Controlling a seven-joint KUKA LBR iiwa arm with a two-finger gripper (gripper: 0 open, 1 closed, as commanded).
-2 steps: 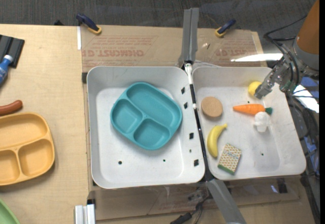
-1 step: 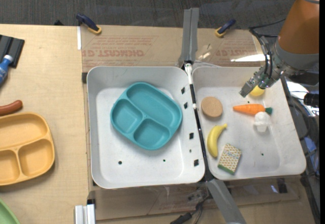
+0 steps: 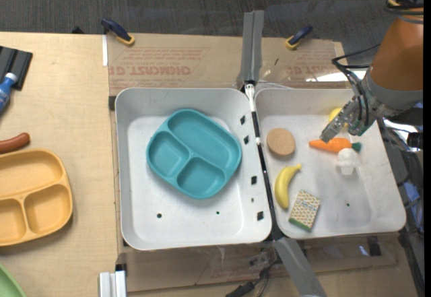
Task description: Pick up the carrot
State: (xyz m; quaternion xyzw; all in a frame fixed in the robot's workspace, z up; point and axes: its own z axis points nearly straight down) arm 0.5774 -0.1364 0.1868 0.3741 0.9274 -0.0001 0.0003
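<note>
Reaching in from the right, orange band above the wrist, and hovering with the gripper (image 3: 335, 131) low over the right bin (image 3: 377, 218), just above and touching or nearly touching the upper left of the carrot (image 3: 330, 145). Impossible to tell whether the fingers are spread or pressed together, the tips blurring into one grey shape. Lying on its side near the middle of the right bin's upper half, the carrot pointing its orange tip left and its green end right, not visibly pinched by anything. Crowding it on several sides: a small white object (image 3: 346, 162) sitting just below its green end, close to touching; a yellow item (image 3: 335, 114) peeking out just above, partly hidden behind the gripper; a round tan cookie (image 3: 281, 141) lying to the left, a little apart. Lying further down, a banana (image 3: 286, 184) curving along the bin's left side and a small green-and-yellow box (image 3: 304, 209) just beside it, both well clear of the carrot. Sitting in the left bin (image 3: 131, 154), a teal divided plate (image 3: 194, 152), tilted. Resting on the bench outside the bins at far left, a yellow divided tray (image 3: 30, 198), a sausage (image 3: 13, 143) above it, and a dark object with a blue marker (image 3: 5, 89) near the top edge. Holding down the cardboard behind the bins, two clamps (image 3: 118, 31).
</note>
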